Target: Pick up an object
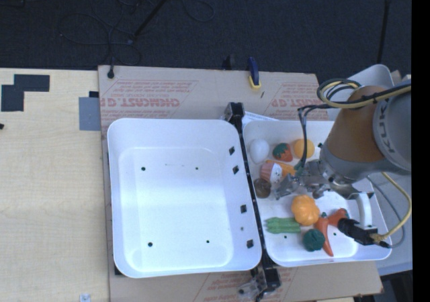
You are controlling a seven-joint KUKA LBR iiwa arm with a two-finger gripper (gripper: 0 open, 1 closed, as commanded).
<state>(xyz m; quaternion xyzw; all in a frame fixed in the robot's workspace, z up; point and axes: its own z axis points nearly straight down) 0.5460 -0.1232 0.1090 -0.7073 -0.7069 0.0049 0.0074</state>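
While you look into the right bin (366,254), the green bean (282,225) lies nearest, the orange fruit (306,210) behind it, then the gripper (299,183) low above it; the white egg (259,151) lies farthest.

Both bins are plain white: the left bin (127,160) shows a few small dark dots on its floor, and the right bin (295,254) carries the coloured pieces. Near its far-left corner lies a white egg shape (259,151), beside a red and green piece (282,152) and a yellow-orange one (302,147). At the middle sits an orange pumpkin-like piece (306,211). Along the near edge lie a bright green piece (282,225), a dark teal one (312,240) and a red-orange carrot shape (324,230). The arm (359,136) is grey with an orange band. The cardboard (175,96) under the bins is tan with red print.
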